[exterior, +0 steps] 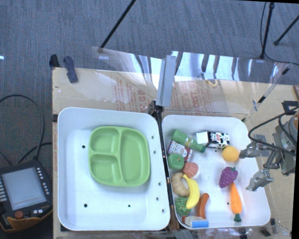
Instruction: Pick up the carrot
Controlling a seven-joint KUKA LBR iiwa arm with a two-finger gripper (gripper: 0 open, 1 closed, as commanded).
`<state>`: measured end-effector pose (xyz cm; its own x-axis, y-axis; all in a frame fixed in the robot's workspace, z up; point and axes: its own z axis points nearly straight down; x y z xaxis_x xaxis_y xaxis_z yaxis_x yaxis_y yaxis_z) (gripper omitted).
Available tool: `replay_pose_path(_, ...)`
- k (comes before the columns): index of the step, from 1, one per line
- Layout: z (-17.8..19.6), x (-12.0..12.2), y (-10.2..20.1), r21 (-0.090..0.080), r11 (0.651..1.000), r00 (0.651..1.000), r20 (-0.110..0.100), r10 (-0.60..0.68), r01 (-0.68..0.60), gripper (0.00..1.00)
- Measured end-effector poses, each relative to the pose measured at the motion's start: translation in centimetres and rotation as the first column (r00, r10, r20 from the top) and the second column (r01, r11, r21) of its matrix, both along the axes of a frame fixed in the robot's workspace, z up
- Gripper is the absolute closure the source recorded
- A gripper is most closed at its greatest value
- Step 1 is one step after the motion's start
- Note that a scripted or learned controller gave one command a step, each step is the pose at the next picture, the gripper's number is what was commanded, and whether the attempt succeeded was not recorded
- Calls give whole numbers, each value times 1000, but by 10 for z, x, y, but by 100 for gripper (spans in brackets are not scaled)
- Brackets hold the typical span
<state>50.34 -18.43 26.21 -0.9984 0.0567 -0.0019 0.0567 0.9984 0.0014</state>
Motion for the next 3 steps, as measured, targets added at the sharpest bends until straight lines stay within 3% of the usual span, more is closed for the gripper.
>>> replay_pose_path(1, 0, 0, 0, 0, 1000, 1000, 0, 0, 0, 0)
replay_pose_path(2, -170, -2, 30, 2, 978, 978, -13, -209, 209, 0)
replay_pose_path(3, -97, 2, -29, -2, 998, 998, 2, 61, -61, 0)
